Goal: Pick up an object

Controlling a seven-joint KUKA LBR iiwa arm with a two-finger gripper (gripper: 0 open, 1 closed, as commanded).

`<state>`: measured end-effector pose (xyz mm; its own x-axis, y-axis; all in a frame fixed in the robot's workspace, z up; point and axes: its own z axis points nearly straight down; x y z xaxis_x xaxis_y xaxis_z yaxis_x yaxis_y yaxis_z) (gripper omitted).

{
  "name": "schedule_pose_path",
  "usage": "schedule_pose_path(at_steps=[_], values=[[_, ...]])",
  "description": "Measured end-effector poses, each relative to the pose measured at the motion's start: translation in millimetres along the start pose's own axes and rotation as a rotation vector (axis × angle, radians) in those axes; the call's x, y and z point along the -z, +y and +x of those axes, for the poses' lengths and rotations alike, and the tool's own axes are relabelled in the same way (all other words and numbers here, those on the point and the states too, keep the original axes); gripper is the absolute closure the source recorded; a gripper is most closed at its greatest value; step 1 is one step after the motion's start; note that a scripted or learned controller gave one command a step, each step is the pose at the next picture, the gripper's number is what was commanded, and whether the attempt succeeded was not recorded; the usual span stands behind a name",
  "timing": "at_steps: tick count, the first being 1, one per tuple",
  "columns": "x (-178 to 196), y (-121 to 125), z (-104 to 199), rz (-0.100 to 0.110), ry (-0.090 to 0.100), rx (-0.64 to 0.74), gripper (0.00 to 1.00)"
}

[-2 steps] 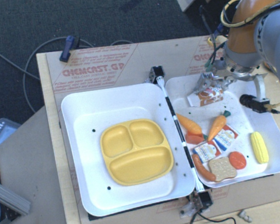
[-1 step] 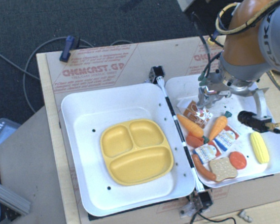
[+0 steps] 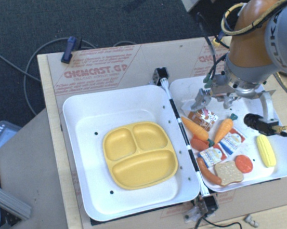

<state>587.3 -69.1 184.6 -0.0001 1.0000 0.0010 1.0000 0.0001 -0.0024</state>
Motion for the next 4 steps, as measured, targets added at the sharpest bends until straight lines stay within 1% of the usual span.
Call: schedule_pose_path(at_steps=[1,2,3,4], values=[[-90,-30,-58,-0.008,-0.005,-0.001,0.0],[-100,52,-116,0.0,-0.001,0.0,0.0],[-101,77,-146,0.025,0.023,0.007,0.0],[-102,77,-146,0.025,0.022,0.008,0.0]])
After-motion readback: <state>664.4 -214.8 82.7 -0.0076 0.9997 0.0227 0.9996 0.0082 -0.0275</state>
